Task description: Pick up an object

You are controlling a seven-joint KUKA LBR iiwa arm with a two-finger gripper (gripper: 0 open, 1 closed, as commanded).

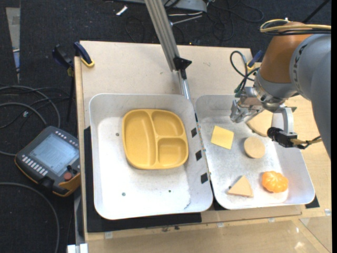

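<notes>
Hand [241,111] hangs over the right bin [300,181], above the yellow square [222,137]; grip state unclear

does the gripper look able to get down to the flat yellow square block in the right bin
Probably yes. The gripper hangs over the right white bin just above the flat yellow square block, which lies apart from the round tan disc, with nothing between.

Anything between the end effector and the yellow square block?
Nothing: in the camera view, bare white bin floor separates the end effector from the yellow square block.
</notes>
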